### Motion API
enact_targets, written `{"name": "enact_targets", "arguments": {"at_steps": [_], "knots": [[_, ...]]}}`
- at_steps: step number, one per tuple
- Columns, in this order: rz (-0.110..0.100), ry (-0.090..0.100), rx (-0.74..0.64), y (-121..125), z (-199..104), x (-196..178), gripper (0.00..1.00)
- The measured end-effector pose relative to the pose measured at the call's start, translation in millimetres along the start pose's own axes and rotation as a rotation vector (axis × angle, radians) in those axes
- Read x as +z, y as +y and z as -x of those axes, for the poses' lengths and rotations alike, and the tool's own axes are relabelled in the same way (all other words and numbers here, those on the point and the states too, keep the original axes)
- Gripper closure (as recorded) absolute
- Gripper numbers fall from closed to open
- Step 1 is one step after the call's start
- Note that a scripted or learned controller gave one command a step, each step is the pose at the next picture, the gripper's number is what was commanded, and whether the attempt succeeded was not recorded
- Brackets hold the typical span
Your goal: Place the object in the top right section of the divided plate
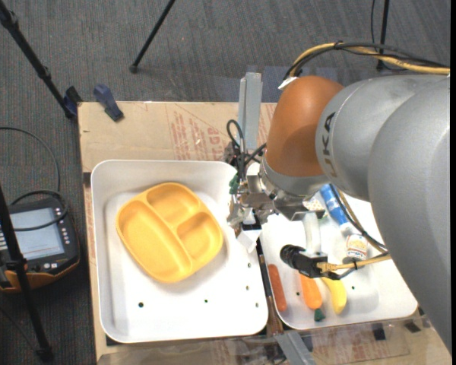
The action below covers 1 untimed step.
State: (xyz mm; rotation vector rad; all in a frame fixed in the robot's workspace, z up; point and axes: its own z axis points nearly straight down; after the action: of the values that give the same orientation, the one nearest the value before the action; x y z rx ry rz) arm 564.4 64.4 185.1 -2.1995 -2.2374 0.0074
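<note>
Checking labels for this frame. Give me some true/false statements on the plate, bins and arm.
1. The yellow divided plate lies in the left bin. True.
2. A carrot and a banana lie in the right bin. True.
3. The plate already holds a carrot. False: all of its sections look bare.
4. The arm reaches in from the left. False: it comes from the right, above the right bin.
5. The tool is near the seam between the bins. True.
</note>
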Motion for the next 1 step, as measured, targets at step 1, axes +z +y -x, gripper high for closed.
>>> {"name": "enact_targets", "arguments": {"at_steps": [1], "knots": [[0.002, -0.001, -0.059, 78.9, -9.4, -0.9, 1.0]]}}
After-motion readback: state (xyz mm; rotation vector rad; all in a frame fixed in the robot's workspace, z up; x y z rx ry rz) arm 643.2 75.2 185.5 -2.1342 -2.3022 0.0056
